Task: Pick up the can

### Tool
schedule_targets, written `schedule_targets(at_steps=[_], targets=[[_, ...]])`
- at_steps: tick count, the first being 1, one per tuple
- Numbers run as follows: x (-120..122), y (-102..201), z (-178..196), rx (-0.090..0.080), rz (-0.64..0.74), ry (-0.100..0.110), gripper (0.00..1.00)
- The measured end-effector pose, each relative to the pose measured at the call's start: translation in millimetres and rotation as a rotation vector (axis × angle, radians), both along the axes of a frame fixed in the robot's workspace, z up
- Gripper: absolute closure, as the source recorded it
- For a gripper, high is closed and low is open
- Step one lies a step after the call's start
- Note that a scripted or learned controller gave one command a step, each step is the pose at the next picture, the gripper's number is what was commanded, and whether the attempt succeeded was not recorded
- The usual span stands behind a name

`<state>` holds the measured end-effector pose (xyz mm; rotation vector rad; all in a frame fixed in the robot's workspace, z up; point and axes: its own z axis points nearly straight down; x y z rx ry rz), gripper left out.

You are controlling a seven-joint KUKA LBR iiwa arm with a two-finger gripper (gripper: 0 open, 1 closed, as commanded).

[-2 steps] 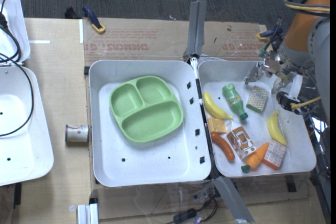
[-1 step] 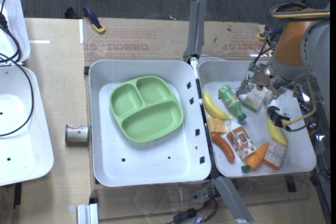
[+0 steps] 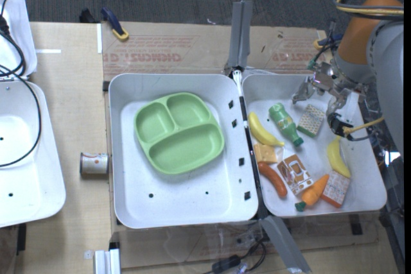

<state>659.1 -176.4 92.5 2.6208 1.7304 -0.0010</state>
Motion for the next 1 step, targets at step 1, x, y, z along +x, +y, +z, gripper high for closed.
schedule_targets(at_steps=[1], targets=[[-47.4, 10.7, -0.8, 0.001, -0.009, 0.002, 0.0]])
